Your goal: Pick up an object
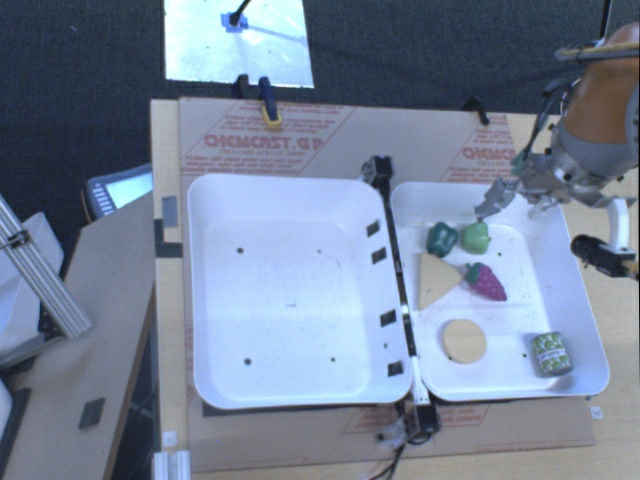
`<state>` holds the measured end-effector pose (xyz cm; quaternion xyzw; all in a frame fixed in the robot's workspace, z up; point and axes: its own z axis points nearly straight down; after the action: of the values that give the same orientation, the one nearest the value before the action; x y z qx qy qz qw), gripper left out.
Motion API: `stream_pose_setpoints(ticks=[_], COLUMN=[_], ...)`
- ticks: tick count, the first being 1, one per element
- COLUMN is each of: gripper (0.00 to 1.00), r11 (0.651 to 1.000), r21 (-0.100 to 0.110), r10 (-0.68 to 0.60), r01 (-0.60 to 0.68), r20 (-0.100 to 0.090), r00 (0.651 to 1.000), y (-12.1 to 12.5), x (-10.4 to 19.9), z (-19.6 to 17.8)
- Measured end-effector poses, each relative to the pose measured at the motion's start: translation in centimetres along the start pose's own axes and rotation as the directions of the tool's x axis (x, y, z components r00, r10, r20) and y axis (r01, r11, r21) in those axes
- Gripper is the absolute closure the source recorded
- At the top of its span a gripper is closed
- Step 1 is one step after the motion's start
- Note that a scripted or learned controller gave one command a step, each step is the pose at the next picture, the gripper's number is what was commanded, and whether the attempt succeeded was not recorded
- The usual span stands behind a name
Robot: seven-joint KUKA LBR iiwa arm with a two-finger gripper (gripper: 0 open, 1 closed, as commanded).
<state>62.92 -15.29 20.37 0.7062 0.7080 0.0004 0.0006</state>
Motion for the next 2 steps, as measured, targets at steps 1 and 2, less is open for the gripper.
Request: stream_pose_setpoints(ticks=[1, 2], gripper=[0.0, 0.0], r11=[1.0, 1.0], r21=[-0.004, -0.006], r10=[-0.004, 0.004], r01=[0.004, -0.004], r20=[0.001, 0.003], r00=[1.0, 1.0], y=[4.2, 3.6], x=[3.0, -2.0], z=[3.3, -2.4])
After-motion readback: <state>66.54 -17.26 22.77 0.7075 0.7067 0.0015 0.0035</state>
